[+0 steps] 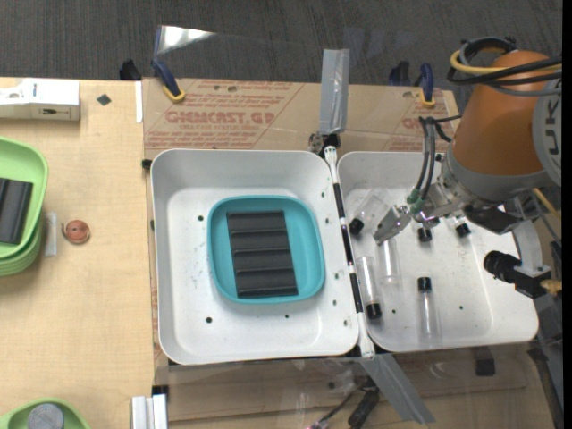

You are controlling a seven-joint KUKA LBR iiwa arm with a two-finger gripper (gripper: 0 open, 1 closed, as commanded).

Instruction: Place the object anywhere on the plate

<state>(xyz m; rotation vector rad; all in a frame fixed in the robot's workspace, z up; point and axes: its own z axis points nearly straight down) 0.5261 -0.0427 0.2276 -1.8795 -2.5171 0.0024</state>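
Two white bins sit side by side on the worktop (89, 329). The left bin (179, 320) holds a teal plate (308, 248) with round corners. A dark ridged block (261, 253) lies on the plate and fills most of its middle. The right bin (487, 324) holds a few small clear tubes with black caps. One tube (366, 286) lies along the left wall of this bin, with its black cap at the near end. Another tube (427, 307) lies further right, with its cap pointing toward the far side. A third tube (388, 259) lies between them, closer to the arm. The tubes look thin and see-through, so they are hard to spot on the white floor. A few loose black caps lie near them too. The arm (500, 114) is grey and orange and comes in from the right. Its gripper (393, 222) hangs low over the far left part of the right bin, just above the third tube. I cannot tell if the fingers are apart or together, or if they touch a tube. A green tray (22, 164) sits at the left edge of the worktop, well apart from the bins.
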